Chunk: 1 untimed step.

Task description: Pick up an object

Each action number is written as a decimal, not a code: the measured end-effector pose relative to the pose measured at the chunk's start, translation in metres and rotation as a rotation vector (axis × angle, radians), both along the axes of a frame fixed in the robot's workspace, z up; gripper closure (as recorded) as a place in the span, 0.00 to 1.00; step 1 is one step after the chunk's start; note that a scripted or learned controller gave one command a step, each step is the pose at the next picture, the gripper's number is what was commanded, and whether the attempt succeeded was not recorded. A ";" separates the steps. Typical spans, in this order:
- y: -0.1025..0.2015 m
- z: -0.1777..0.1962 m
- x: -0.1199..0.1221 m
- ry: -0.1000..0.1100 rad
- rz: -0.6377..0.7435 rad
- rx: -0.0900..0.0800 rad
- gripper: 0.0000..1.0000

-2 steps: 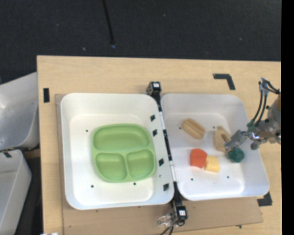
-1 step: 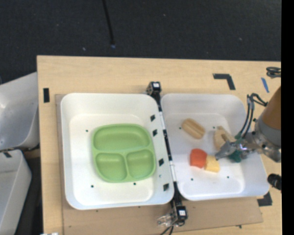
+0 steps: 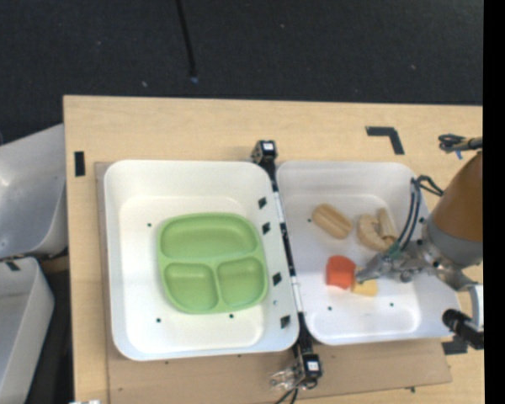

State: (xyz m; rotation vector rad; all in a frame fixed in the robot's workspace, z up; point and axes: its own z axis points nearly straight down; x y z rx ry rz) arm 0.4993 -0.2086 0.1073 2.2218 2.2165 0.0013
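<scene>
The right bin (image 3: 345, 326) holds several small things. A red-orange block (image 3: 340, 272) lies near its middle, with a small yellow piece (image 3: 367, 289) just to its right. Two tan bread-like pieces lie farther back, one (image 3: 331, 220) toward the middle and one (image 3: 375, 230) to its right. My gripper (image 3: 375, 269) is low in the right bin, its tip right beside the red-orange block and just above the yellow piece. The arm's orange band (image 3: 463, 202) stands over the bin's right side and hides part of it.
The left bin (image 3: 135, 192) bears a green divided plate (image 3: 212, 262) at its middle. A ridge with black clips (image 3: 279, 242) separates the two bins. Cables (image 3: 414, 217) hang beside the wrist. A white container (image 3: 17, 200) stands off the bench's left edge.
</scene>
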 end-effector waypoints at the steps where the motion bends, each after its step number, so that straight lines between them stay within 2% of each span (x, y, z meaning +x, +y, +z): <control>1: -0.001 0.014 0.002 -0.007 -0.002 -0.002 1.00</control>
